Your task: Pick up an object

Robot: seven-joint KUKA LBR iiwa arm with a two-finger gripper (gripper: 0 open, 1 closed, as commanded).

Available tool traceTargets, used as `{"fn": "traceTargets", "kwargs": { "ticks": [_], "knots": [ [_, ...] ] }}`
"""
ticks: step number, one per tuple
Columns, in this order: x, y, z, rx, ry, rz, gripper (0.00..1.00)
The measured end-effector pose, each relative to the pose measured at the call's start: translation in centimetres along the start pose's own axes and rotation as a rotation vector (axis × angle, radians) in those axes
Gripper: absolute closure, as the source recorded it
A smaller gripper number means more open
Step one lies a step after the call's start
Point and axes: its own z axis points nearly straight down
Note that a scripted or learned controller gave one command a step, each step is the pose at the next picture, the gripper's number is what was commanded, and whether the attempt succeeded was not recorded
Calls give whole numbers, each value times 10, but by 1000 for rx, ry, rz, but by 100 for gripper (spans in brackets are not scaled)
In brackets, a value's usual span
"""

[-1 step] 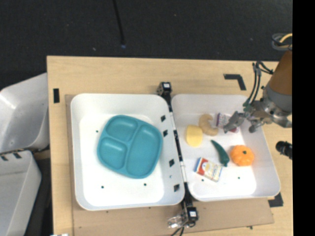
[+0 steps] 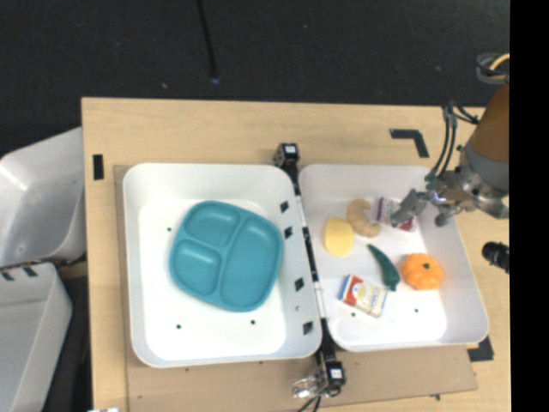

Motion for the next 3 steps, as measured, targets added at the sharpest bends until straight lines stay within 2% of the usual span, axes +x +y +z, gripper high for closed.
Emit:
{"fn": "traceTargets", "kwargs": {
  "ticks": [2, 3],
  "knots": [
    [7, 0, 107, 4, 0, 2, 0],
    [6, 1, 93, -3, -2, 4, 100]
  ]
}}
